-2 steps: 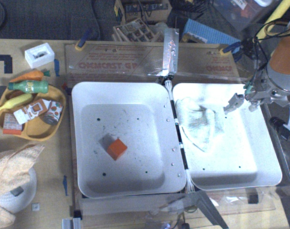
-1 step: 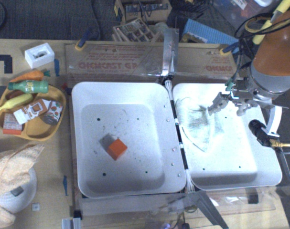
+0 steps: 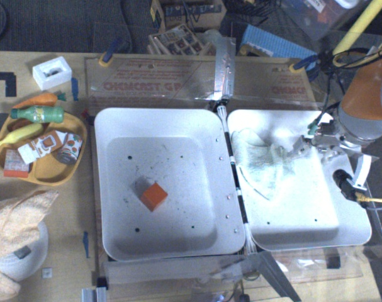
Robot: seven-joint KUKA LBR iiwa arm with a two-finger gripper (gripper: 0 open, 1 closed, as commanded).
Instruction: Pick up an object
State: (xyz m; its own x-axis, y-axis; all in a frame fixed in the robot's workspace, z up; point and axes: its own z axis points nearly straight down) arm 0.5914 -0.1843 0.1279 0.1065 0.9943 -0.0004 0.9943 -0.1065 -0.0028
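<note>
Small orange cube (image 3: 155, 196) sits in left white bin (image 3: 115, 131); crumpled translucent cloth (image 3: 260, 159) in right bin (image 3: 304, 225). Claw (image 3: 316, 137) over right bin's far edge, grip state unclear. Centre over chosen object, descend vertically.

Yellow bowl (image 3: 2, 151) at left of worktop (image 3: 52, 244) – holds green bottle (image 3: 39, 114), banana (image 3: 17, 133), small packets. White box (image 3: 51, 72) behind it, crumpled beige cloth (image 3: 17, 222) in front – blue sheet (image 3: 275, 43) beyond the bins.
</note>
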